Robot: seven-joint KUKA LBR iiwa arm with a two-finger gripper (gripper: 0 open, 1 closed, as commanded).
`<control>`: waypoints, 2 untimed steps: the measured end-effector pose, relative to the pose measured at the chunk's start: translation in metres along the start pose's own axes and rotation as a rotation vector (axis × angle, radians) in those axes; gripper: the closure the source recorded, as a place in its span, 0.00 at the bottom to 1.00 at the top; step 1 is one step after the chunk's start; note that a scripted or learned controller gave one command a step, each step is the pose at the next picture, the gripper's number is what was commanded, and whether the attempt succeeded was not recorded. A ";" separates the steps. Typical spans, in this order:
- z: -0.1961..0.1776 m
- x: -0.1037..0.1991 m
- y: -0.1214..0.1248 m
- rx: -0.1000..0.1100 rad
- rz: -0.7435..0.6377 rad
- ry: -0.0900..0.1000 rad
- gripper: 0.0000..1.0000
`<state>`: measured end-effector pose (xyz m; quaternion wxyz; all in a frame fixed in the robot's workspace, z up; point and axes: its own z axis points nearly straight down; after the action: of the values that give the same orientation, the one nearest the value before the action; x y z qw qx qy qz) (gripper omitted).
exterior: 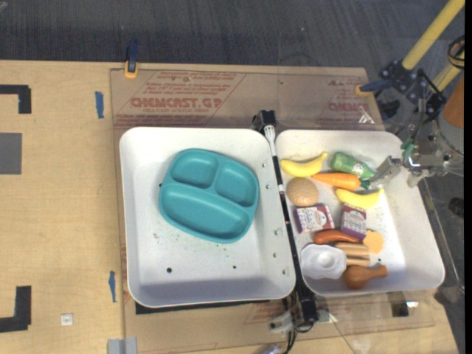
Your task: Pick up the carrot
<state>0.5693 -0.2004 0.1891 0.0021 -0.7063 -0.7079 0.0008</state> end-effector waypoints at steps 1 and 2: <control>0.076 0.071 0.046 0.006 0.199 0.003 0.00; 0.100 0.054 0.033 -0.004 0.339 0.005 0.00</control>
<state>0.6021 -0.1466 0.0888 0.0021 -0.8157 -0.5784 -0.0021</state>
